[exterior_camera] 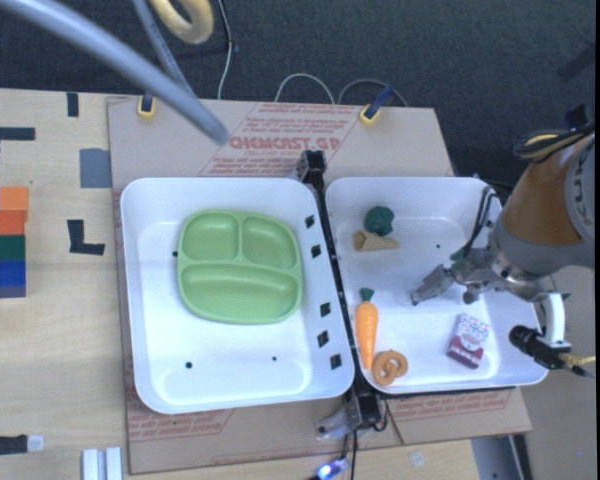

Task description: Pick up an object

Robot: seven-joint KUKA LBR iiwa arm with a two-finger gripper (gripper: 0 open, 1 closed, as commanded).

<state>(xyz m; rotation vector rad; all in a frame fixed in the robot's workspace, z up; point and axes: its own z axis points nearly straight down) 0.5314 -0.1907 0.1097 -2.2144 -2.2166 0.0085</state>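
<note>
Two bins, five objects, gripper low in the right bin

You have two shallow white bins side by side on the bench. The left white bin (150,368) holds a single pale green plastic plate with three compartments (240,266), lying flat in its upper half; nothing sits on the plate.

The right white bin (435,193) holds the small things. Near its upper left you see a dark green rounded toy (380,217) resting against a tan wedge-shaped piece (372,240). Along the left wall lies an orange toy carrot with a green top (366,328), and just below it, touching its tip, a tan pretzel-shaped toy (388,367). Toward the lower right lies a small red and white packet (467,340).

Your two-finger gripper (435,284) hangs low over the middle of the right bin, between the wedge and the packet, touching neither. Whether it is spread or closed you cannot tell; no object shows between its tips
</note>
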